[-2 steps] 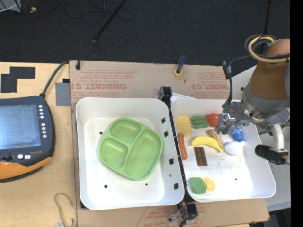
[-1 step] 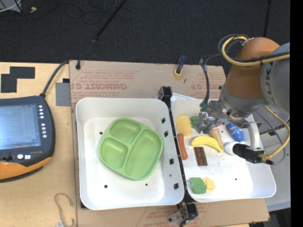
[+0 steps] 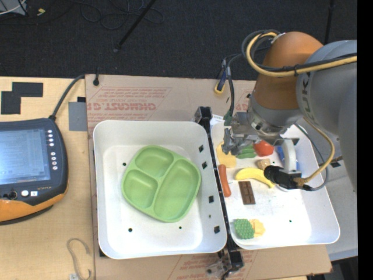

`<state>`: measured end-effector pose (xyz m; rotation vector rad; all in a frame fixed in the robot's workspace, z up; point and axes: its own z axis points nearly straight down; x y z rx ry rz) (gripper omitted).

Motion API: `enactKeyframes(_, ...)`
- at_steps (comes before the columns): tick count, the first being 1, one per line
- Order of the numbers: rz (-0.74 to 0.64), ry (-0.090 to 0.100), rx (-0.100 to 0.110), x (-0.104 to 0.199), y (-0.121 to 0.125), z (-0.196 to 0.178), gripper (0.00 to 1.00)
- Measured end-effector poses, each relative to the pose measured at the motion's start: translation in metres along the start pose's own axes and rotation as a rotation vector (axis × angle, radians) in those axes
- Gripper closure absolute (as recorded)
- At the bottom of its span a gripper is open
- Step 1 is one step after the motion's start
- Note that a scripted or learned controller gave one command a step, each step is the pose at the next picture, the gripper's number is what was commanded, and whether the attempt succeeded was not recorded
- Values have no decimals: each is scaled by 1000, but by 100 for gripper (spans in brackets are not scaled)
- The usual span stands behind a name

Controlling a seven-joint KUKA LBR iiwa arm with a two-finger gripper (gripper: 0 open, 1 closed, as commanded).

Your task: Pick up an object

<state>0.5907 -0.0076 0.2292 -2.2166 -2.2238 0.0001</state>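
On the bench (image 3: 52, 86), which is covered with brown cardboard, two shallow white bins stand side by side. The left bin (image 3: 111, 226) holds a green divided plate (image 3: 162, 182) with three compartments, lying a little turned. The right bin (image 3: 315, 226) holds several small toy foods. The grey arm with its orange band (image 3: 288, 69) reaches in from the right and hangs over the upper part of the right bin. Its hand (image 3: 233, 146) is low, near the upper left corner of that bin, just above a yellow piece and beside a green piece (image 3: 246, 153); I cannot tell if the hand is released or clenched, and nothing is seen clearly inside it. Near it lies a red tomato-like object (image 3: 264, 148). A yellow banana (image 3: 254, 175) lies in the middle, a brown chocolate bar (image 3: 247, 192) just below it, an orange-red sausage (image 3: 224, 180) along the left wall, and a green broccoli-like piece (image 3: 244, 228) near the front edge. A teach pendant (image 3: 29, 162) rests on the bench at the far left.
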Motion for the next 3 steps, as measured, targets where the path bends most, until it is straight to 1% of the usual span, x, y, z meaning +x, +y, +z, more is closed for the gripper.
enactKeyframes(1, 1, -1, 1, 42, 8, 7, 100)
enactKeyframes(2, 1, -1, 2, 72, 9, 12, 100)
enactKeyframes(3, 3, -1, 2, 71, 8, -7, 100)
